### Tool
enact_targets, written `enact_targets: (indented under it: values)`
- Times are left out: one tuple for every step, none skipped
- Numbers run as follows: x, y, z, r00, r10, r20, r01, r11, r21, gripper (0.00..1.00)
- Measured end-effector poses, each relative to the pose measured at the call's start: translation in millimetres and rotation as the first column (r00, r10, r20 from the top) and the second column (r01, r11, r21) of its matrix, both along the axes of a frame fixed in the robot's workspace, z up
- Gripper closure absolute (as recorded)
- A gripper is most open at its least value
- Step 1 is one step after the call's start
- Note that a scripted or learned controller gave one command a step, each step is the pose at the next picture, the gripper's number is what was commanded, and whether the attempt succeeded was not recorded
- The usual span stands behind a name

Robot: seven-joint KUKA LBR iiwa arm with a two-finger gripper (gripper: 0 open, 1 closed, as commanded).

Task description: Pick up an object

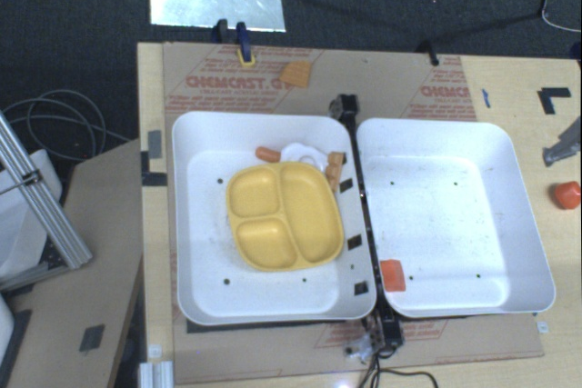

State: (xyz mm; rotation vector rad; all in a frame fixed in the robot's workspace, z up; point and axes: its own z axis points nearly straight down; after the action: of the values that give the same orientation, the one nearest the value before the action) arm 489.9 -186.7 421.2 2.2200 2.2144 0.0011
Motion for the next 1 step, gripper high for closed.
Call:
enact_targets:
  values:
    - [-3.1,-20.7,29.9,1.000,0.003,0.001,-0.003,1.000,0.001,0.00]
